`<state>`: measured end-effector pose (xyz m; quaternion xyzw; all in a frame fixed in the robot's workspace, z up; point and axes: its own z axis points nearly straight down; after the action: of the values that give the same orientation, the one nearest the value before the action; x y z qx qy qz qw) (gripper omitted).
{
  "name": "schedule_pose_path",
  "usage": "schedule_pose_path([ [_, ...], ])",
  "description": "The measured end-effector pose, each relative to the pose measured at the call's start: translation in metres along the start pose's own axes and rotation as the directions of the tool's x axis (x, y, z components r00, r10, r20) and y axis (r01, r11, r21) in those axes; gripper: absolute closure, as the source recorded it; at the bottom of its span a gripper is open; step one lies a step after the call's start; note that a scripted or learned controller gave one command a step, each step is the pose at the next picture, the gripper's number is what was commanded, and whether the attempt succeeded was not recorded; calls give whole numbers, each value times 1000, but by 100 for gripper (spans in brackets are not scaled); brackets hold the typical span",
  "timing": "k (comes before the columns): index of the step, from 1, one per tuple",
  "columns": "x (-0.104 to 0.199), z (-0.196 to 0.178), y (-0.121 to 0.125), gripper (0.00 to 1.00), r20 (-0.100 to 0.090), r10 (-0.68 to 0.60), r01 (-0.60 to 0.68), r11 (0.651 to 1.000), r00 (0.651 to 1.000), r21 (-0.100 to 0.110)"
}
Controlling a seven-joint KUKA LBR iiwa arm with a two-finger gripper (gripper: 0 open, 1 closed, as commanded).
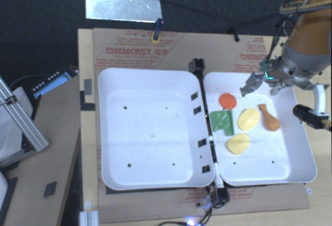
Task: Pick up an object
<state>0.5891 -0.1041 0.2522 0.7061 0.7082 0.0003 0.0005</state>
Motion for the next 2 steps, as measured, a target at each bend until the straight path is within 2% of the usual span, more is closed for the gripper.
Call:
schedule_pose_path([
  [1,16,81,-23,0,-2,2,-2,1000,1000,8],
  [2,11,173,-108,0,-4,6,-6,1000,1000,11],
])
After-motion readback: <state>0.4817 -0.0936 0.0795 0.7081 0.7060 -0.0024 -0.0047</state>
